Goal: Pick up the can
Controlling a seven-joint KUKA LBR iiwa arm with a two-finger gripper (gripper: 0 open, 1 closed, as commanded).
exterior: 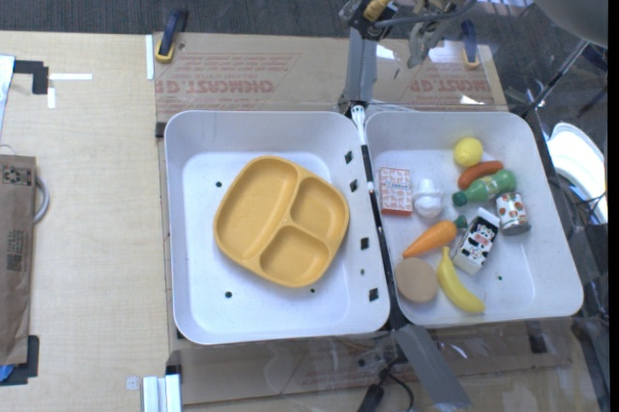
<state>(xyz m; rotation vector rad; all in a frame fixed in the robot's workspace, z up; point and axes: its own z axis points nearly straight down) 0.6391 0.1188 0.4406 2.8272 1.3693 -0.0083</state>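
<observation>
Jaws hard to make out: gripper (418,41) hangs above the bins' far edge, tangled in cables, its grip impossible to tell.

Small can (512,212), white label with red markings, lies near the right bin's (556,304) right wall, tilted, long axis running near-to-far, beside a green bottle (482,190).

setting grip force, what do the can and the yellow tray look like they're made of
The can, lying in the right bin, looks like a small toy can with a printed red and white label and a greyish end; metal or plastic cannot be told apart. The yellow tray in the left bin looks like moulded matte plastic: one even colour, rounded compartment walls, no glare.
</observation>
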